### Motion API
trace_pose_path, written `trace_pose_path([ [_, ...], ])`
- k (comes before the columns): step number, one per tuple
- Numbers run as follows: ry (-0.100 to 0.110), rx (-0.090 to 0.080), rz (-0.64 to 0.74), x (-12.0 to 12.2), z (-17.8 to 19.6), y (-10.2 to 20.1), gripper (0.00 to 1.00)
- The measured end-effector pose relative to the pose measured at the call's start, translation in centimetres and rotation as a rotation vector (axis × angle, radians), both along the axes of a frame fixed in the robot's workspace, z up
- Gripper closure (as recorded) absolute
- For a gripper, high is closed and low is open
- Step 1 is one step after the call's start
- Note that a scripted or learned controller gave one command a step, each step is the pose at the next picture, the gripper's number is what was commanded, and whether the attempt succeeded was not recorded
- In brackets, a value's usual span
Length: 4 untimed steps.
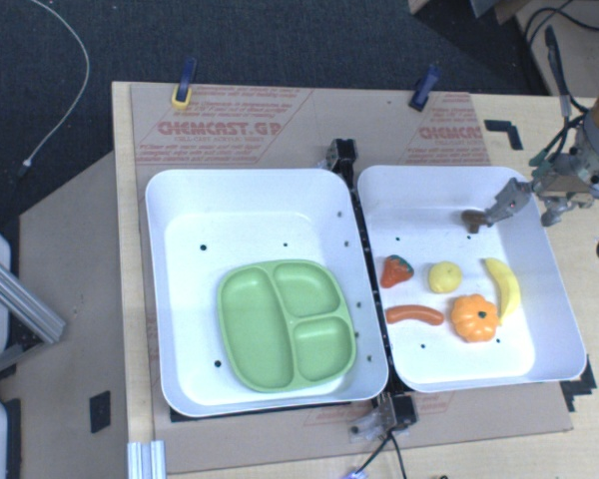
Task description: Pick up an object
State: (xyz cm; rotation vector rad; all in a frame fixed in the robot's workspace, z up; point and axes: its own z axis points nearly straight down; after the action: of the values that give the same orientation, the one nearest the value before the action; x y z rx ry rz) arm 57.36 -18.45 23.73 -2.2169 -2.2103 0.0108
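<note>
Over the right bin's [539, 367] far edge hovers the hand [476, 222], its spread impossible to tell; descending there risks closing on nothing, since the lemon [443, 276] lies nearer.

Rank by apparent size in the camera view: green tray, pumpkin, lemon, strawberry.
1. green divided tray, by far the largest
2. orange pumpkin
3. yellow lemon and red strawberry: these two look too alike to rank; the lemon is rounder, the strawberry a touch longer.
</note>
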Motion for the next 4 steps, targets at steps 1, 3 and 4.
trace_pose_path([
  [1, -0.012, -0.003, 0.003, 0.3, 0.6, 0.0, 0.00],
  [3, -0.007, -0.001, 0.005, 1.7, -9.1, 1.0, 0.00],
  [4, -0.008, -0.002, 0.004, 1.9, -13.4, 1.1, 0.00],
])
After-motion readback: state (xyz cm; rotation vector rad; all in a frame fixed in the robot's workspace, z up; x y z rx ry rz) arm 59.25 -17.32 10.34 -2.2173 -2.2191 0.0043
